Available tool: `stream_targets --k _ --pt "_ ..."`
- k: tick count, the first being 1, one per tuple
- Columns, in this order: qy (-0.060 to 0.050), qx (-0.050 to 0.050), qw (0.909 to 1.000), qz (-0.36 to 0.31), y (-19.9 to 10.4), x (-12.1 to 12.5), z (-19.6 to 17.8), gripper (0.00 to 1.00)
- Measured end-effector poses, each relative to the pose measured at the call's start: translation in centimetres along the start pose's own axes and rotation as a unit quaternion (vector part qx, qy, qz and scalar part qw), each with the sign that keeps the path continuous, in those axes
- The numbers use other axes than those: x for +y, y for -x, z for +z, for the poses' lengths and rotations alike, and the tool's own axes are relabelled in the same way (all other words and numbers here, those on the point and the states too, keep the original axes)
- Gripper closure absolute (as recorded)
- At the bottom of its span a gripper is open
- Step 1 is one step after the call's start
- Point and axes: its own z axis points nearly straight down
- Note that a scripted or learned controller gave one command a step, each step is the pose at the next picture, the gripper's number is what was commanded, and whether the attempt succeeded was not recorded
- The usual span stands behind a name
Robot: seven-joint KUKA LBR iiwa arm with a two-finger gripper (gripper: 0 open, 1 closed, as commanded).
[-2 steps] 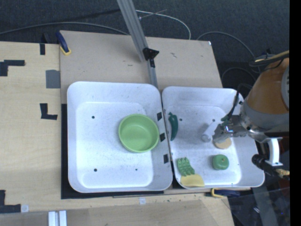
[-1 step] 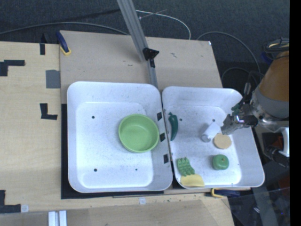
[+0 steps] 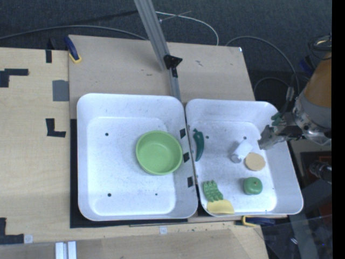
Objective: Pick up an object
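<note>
I see my gripper (image 3: 268, 140) at the right bin's (image 3: 226, 108) three o'clock edge, reaching in from the arm (image 3: 318, 99) beyond the rim. Its dark fingers point toward nine o'clock, and the view there is too blurred for me to tell how far apart they stand; nothing shows between them.

Just at eight o'clock from the tip lies a small white bottle (image 3: 241, 149), tilted, near but apart from the gripper. Touching or almost touching the bottle's five o'clock side is a tan round disc (image 3: 255, 161). At six o'clock from the disc sits a green round object (image 3: 252, 185). Further toward nine o'clock, near the bin's lower wall, I see a green ridged piece (image 3: 211, 190) with a yellow block (image 3: 221, 206) just below it. A dark green pepper (image 3: 198, 144) lies upright along the bin's left wall.

In the left bin (image 3: 97, 112), a light green bowl (image 3: 158, 152) rests toward its three o'clock side, well apart from the gripper.
</note>
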Motion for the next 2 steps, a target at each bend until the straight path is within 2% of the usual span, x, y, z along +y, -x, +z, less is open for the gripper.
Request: stream_targets --k 2 --pt "-0.002 0.001 1.0000 -0.002 -10.4 1.4 0.4 1.00"
